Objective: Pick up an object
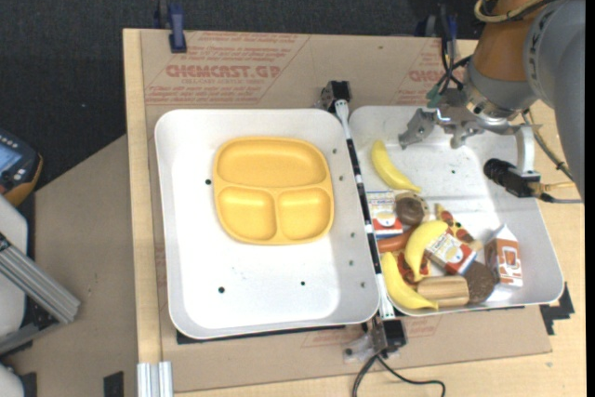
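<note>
A: From the overhead camera view, where is the gripper (435, 133)?

B: Over the far part of the right bin (528, 228), hanging from the grey arm (548, 42) that comes in from the right. The orange band (509, 37) sits just above the wrist.

A: And the fingers (415, 133)?

B: Spread apart, released, with nothing between them. One tip points left, the other sits to its right, with bare white bin floor showing under the gap.

A: What could it pick up?

B: A small yellow banana (388, 165) lies near the left wall of the right bin, just nearer and to the left of the gripper, apart from it. The rest is heaped in the near half of that bin: a larger banana (409, 272) curving along the near-left corner, a brown round item (409, 207), a small carton (382, 211) by the left wall, a red-and-white packet (507, 261) toward the right, and a tan roll-shaped piece (442, 292) at the near edge. They touch and overlap; I cannot tell each one's kind.

A: And the other bin?

B: The left bin (186, 200) holds a yellow divided plate (273, 189), three compartments, lying flat in its far half, well apart from the gripper. Both bins sit on a brown board (139, 153).
</note>
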`<action>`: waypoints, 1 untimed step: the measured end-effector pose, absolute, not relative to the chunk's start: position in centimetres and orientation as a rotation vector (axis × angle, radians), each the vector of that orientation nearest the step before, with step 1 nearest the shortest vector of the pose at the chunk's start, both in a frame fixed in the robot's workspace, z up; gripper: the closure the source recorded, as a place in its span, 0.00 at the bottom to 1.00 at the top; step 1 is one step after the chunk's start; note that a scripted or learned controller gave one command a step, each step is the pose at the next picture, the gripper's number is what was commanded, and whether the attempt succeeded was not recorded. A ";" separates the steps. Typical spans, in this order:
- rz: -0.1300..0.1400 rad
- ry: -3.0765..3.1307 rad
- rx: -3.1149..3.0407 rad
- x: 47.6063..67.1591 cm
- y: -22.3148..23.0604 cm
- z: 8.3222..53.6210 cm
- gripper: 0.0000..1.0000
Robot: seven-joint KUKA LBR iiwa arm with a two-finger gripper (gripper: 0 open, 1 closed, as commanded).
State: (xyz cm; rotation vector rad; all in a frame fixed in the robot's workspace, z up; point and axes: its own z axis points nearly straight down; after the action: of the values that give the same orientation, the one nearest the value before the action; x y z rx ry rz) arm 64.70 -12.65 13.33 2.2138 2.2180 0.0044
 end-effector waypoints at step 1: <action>0.006 2.212 2.218 50.8 -12.1 8.7 0.00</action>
State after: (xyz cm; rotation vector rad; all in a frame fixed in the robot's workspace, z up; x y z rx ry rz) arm 50.84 -12.08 8.75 2.2184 2.2117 0.0062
